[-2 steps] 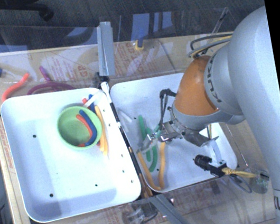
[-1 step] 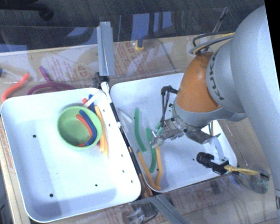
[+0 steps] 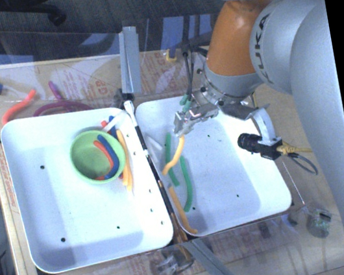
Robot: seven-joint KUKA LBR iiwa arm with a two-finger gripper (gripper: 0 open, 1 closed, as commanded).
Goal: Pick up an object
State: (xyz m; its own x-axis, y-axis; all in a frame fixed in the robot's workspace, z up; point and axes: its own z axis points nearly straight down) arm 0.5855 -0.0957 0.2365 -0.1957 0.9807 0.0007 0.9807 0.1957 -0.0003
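My gripper [image 3: 182, 127] hangs over the upper left part of the right bin [image 3: 260, 190]. Its fingers are shut on the top end of a curved yellow strip [image 3: 174, 155], which droops down and to the left toward the bin's left wall. Beside the yellow strip lie two green strips [image 3: 185, 180], and an orange strip [image 3: 180, 210] lies along the bin's lower left edge.
The left bin [image 3: 61, 219] holds a green bowl [image 3: 93, 159] with red, blue and orange curved pieces in and beside it. A divider rail [image 3: 151, 170] runs between the bins. Red and purple cords [image 3: 55, 108] lie on the bench behind the left bin. A black fitting [image 3: 252, 142] juts from the arm over the right bin.
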